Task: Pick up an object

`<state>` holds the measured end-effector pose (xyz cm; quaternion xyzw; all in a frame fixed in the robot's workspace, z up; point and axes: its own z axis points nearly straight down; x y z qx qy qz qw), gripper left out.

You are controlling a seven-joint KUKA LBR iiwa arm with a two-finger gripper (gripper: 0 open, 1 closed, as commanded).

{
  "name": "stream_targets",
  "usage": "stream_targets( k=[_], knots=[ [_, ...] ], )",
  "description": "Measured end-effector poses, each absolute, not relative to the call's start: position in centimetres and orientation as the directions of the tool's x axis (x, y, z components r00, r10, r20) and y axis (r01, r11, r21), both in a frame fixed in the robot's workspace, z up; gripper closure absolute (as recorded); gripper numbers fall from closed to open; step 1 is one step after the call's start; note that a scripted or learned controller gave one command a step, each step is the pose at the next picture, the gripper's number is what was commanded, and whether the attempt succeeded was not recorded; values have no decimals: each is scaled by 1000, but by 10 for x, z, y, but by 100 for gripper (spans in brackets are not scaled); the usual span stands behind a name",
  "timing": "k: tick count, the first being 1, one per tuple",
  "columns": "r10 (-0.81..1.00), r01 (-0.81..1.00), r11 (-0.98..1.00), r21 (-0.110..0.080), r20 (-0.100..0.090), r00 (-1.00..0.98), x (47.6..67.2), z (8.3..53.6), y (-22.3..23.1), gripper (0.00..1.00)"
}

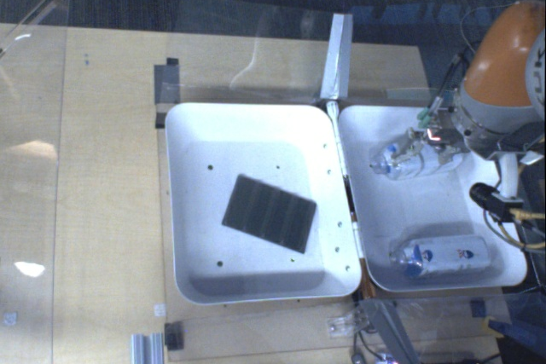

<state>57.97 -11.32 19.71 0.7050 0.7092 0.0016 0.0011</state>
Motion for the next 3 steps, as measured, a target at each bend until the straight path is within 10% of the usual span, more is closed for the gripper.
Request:
stream_targets(
  k=[1, 2, 3],
  knots=[
    [995, 995, -100, 7, 1, 100, 622, 109, -112, 0],
    [989, 989, 150, 10, -3, -150, 670, 119, -132, 0],
    [994, 993, 114, 10, -1, -114, 605, 89, -101, 0]
  ],
)
